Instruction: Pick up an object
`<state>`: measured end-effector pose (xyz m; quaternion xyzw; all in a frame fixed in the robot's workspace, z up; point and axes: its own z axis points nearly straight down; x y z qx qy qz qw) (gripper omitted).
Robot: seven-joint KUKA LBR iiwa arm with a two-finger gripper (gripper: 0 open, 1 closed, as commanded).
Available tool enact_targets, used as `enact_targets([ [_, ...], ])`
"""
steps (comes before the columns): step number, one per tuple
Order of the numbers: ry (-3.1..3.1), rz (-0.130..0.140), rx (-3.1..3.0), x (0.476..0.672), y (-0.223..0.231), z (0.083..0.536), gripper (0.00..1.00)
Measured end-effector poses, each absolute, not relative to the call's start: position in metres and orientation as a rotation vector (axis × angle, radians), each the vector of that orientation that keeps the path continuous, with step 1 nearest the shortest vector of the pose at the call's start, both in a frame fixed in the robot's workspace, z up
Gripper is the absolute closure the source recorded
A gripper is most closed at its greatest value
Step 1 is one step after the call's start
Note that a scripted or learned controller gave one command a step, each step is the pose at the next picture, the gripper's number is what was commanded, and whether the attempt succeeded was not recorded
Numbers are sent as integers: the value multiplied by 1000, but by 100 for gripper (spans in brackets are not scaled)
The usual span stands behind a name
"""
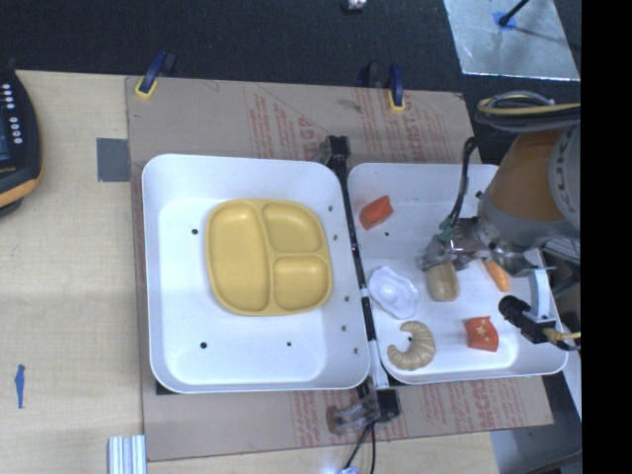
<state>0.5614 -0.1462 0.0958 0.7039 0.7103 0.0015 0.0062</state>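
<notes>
Two bins are sitting on the counter; the end effector [446,253] is hanging just above the potato [442,282] in the right bin [415,181], seemingly lining up; its opening I cannot tell.

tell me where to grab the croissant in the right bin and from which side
Grip the croissant across its thick middle, coming straight down from above. It lies flat as a curved crescent near the bin's front wall, so a side approach looks blocked there. Placing the fingers across the arc's fattest part probably gives the firmest hold; the tapered ends would likely slip.
</notes>
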Motion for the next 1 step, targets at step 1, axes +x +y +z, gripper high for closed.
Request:
enact_targets([
  [1, 2235, 9, 2205, 565, -37, 198, 100],
])
